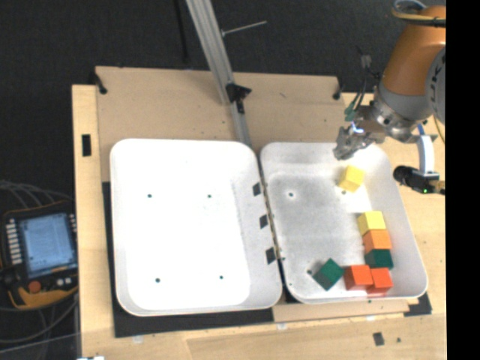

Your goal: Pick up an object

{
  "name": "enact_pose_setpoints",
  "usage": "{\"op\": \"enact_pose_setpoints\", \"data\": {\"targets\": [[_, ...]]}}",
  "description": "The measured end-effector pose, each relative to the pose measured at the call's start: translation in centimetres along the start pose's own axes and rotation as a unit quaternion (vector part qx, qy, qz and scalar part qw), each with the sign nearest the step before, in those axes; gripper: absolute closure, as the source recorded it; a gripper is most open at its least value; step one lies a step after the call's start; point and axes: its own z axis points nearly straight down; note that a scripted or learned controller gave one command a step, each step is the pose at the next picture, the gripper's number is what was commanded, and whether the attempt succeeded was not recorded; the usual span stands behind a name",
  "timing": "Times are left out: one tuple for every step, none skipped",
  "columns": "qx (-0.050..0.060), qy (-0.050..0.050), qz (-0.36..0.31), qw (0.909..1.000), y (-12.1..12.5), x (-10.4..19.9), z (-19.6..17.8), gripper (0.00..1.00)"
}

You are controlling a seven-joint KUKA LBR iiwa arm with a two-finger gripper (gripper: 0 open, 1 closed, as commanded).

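Observation:
My gripper (346, 147) hangs over the back edge of the right bin (300, 223), on the grey arm with the orange band. A small yellow block (351, 178) sits tilted just below and in front of it, apart from the gripper by a small gap. Further blocks lie along the bin's right side: a yellow one (371, 221), an orange one (377, 239) and a dark green one (379, 258). At the front of the bin are a green block (327, 274), a red-orange block (358, 276) and another orange block (381, 279).
The left bin (180, 223) stands beside the right one. A slanted metal pole (217, 51) rises from behind the bins' joint. A handheld pendant with a screen (41, 246) sits off the bench at the left.

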Motion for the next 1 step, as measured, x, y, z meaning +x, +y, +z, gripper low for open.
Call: {"op": "enact_pose_setpoints", "data": {"targets": [[0.0,0.0,0.0,1.0,-0.9,5.34,0.54,1.0]]}}
